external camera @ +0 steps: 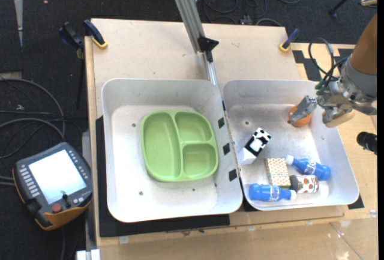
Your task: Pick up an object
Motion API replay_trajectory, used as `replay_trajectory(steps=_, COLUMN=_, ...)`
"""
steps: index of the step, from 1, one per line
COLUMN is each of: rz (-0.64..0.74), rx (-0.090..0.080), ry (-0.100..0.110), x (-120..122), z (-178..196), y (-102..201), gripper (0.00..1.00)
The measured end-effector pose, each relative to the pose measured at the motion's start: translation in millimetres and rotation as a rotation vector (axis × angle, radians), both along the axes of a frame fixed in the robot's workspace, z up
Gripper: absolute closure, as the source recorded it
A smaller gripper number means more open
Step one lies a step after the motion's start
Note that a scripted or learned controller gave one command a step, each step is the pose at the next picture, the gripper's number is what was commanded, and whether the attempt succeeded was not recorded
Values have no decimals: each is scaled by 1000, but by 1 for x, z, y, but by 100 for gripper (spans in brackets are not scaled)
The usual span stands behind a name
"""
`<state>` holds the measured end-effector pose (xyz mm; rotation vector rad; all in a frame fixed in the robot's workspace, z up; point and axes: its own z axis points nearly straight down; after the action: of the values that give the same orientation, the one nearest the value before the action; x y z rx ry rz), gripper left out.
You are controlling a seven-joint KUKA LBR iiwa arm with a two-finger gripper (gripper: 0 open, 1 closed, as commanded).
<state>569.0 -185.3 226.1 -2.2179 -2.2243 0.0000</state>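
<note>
Tool: over the right bin's far right side, fingers spread wide, nothing between them.
Orange object: in the right bin, touching the tool's left finger.
Green tray: left bin.

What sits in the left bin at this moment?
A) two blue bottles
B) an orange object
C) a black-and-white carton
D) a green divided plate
D: the green divided plate lies alone in the left bin, while the bottles and carton are in the right bin.
</note>
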Motion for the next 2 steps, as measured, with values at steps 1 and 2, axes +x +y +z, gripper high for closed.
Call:
replay_trajectory(steps=1, rz=0, rx=0, ry=0, x=0, z=0, y=0, gripper=0)
replay_trajectory(steps=2, rz=-3, rx=0, ry=4, x=-1, z=-43, y=0, gripper=0)
